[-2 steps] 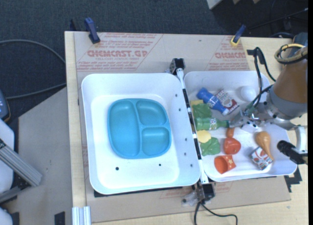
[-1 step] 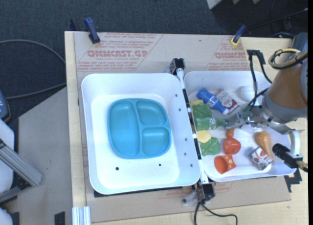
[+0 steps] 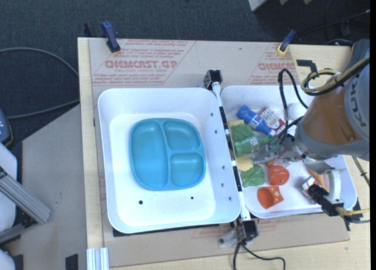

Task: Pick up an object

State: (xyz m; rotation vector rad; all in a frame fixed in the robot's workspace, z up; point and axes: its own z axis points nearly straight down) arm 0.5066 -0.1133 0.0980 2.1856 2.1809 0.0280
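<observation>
Two white bins sit side by side on the bench, catalogued from the one camera view.

Left bin [image 3: 111,145]: holds a blue divided plate [image 3: 167,152] lying flat near its centre, three compartments, nothing in them that can be made out.

Right bin [image 3: 346,195]: holds the clutter from which an object is to be picked. Items, by clock face about the bin's centre: blue-and-white packet [image 3: 257,118] at eleven o'clock; green leafy pieces [image 3: 242,135] at nine to ten o'clock, hard against the wall shared with the left bin; a second green piece [image 3: 252,175] at eight o'clock; a yellowish piece [image 3: 245,161] between the two greens; orange-red round item [image 3: 278,175] at about seven o'clock; red cup-like item [image 3: 269,196] at six to seven o'clock, near the front wall.

Arm: grey body with orange band [image 3: 329,123] covers the bin from one to four o'clock. The gripper [image 3: 281,147] reaches toward the bin's centre, just above the orange-red round item and beside the greens. Whether it is spread or closed cannot be told, and nothing is seen held.

Handling note: the step appears to be the descent over the clutter. The orange-red round item stands apart from its neighbours and looks the cleanest target; the greens are crowded against the wall and likely to slip or drag one another. A centred, vertical approach, closing only once low enough, seems best.
</observation>
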